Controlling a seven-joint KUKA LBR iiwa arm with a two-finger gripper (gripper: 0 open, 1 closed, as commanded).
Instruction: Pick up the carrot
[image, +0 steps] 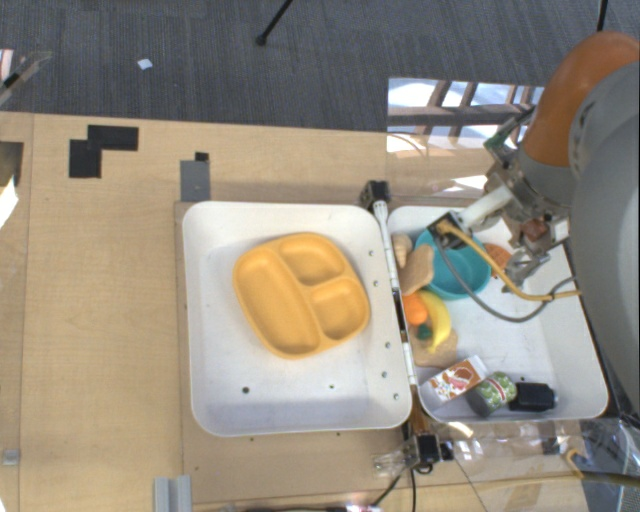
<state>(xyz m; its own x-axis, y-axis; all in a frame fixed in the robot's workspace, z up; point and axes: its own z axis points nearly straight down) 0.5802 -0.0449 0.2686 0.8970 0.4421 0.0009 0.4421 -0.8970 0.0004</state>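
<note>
Where a pale wooden desk (100, 300) carries two shallow white bins side by side, the left bin (200, 380) holds a yellow divided plate (300, 292) and the right bin (560, 350) holds a crowd of small things. A grey arm (590, 100) with an orange band reaches in from the right. Its hand (528, 245) hangs over the far part of the right bin, and whether it is released or clenched cannot be told. Nothing is seen held in it.

A teal bowl (462, 270) sits under and just left of the hand. A tan wedge (416, 268) leans at the bowl's left side, and a tan slab (437, 347) lies nearer the front. A banana (437, 312) curves between them. A printed packet (457, 380), a green can (490, 392) and a black block (534, 397) line the front wall.

The carrot (415, 312) appears as a small orange piece against the right bin's left wall, touching the banana, with the wedge just behind it. It is likely a light, stiff, smooth toy that could slip from a loose pinch. The best hold is probably across its narrow width from above. The bin wall on one side and the banana on the other leave little room, so either could get nudged or caught along with it. The hand is well apart from the carrot.
</note>
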